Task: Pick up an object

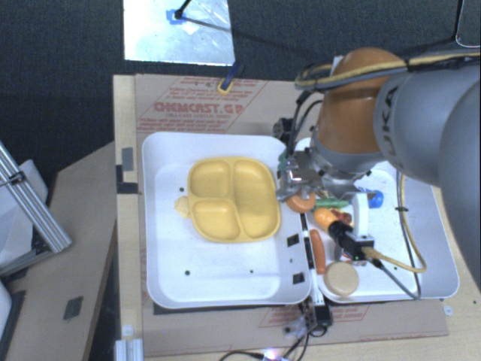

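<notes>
We work over the right bin [440, 273], where small toy foods lie clustered at its left side: an orange carrot-like piece [318, 250], a round tan disc [342, 279] just below it, and an orange lump [304, 201] above. The gripper [294, 180] hangs over that lump; we cannot tell how it is set or whether it has anything. The carrot piece looks light, stiff and smooth, so we judge a grasp across its narrow middle safest.
</notes>
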